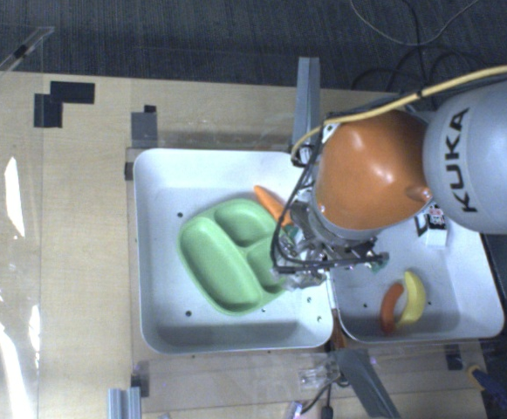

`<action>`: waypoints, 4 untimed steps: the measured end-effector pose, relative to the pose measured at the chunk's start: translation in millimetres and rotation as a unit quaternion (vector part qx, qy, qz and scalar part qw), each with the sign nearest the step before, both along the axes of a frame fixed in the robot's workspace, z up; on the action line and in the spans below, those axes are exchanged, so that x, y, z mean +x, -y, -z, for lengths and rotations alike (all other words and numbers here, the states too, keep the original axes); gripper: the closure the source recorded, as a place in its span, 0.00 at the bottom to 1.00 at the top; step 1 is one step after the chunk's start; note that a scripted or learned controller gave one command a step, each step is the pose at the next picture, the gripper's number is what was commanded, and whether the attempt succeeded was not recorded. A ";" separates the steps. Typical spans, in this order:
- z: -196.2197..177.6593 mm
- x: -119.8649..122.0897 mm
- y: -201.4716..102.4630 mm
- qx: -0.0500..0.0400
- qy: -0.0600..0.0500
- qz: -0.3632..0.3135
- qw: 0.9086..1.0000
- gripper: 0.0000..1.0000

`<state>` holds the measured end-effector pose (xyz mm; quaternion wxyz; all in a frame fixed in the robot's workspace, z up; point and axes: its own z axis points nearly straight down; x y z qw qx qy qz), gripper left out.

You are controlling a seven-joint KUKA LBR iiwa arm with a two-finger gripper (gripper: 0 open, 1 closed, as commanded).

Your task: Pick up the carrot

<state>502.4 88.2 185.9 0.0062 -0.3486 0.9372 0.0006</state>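
Pale wood covers the desk [70, 260], and on it two shallow white bins sit side by side, the left bin [153, 234] holding a green divided tray [227, 251] and the carrot [269, 201], which lies just beside the tray's far right edge and is partly hidden under the arm [375, 177]. The pincer [298, 267] hangs low over the right side of the left bin, near the tray, but whether it is released or clenched I cannot tell. A yellow banana [413, 297] and a small orange piece [391, 308] lie touching in the right bin [471, 321].
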 end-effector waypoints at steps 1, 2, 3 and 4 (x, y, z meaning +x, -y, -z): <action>-0.3 25.9 -22.8 -0.001 0.002 -0.196 0.981 1.00; -113.2 37.0 -20.6 -0.001 0.005 -0.176 0.984 1.00; -8.0 -14.7 -31.3 -0.002 -0.002 -0.144 0.990 1.00; -0.9 -14.6 -70.6 -0.001 -0.002 -0.104 0.995 1.00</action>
